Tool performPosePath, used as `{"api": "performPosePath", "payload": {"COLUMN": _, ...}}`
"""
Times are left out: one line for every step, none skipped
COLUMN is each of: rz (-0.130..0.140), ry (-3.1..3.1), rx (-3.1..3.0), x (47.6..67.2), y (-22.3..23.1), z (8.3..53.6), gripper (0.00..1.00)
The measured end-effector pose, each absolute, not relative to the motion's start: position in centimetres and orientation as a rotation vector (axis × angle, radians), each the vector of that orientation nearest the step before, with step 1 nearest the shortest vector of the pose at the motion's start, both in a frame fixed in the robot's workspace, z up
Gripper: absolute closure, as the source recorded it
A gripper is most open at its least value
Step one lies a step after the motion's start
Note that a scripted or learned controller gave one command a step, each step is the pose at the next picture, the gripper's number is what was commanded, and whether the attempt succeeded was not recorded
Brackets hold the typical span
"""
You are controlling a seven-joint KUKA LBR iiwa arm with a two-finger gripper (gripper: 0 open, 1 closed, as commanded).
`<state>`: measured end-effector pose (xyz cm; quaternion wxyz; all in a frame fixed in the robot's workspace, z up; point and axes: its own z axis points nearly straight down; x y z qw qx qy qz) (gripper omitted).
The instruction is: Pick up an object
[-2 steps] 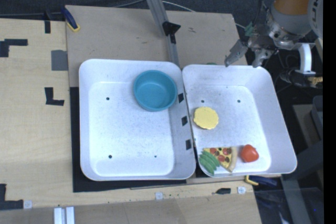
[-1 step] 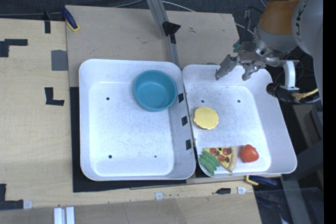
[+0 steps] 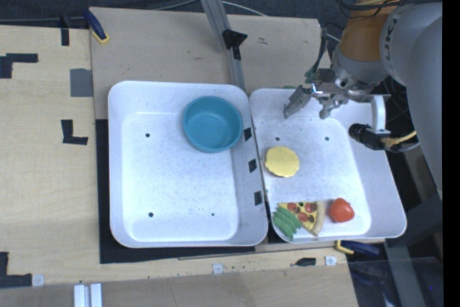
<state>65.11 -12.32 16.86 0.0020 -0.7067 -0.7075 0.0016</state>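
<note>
Camera view: pizza slice [image 3: 305,216] lies pointing right, beside the tomato [image 3: 341,211].

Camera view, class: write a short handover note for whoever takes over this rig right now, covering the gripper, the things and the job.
Gripper: open, nothing between its fingers, over the far end of the right bin.
Right bin: yellow disc, pizza slice, tomato.
Left bin: blue bowl.
Done: nothing picked up.
Left: close on one thing and lift; the yellow disc looks nearest.
</note>
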Motion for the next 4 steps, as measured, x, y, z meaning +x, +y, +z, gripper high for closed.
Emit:
{"api": "performPosePath", "payload": {"rz": 0.005, "ry": -2.220, "rx": -2.218, "x": 64.7, "y": -12.5, "z": 12.5, "gripper": 0.00}}
{"api": "performPosePath", "payload": {"rz": 0.001, "ry": -2.223, "rx": -2.220, "x": 64.8, "y": -12.5, "z": 13.7, "gripper": 1.00}}
{"api": "performPosePath", "payload": {"rz": -0.004, "ry": -2.225, "rx": -2.223, "x": 65.4, "y": -11.8, "z": 19.5, "gripper": 1.00}}
{"api": "performPosePath", "payload": {"rz": -0.001, "ry": -2.222, "rx": -2.222, "x": 65.5, "y": -11.8, "z": 21.0, "gripper": 1.00}}
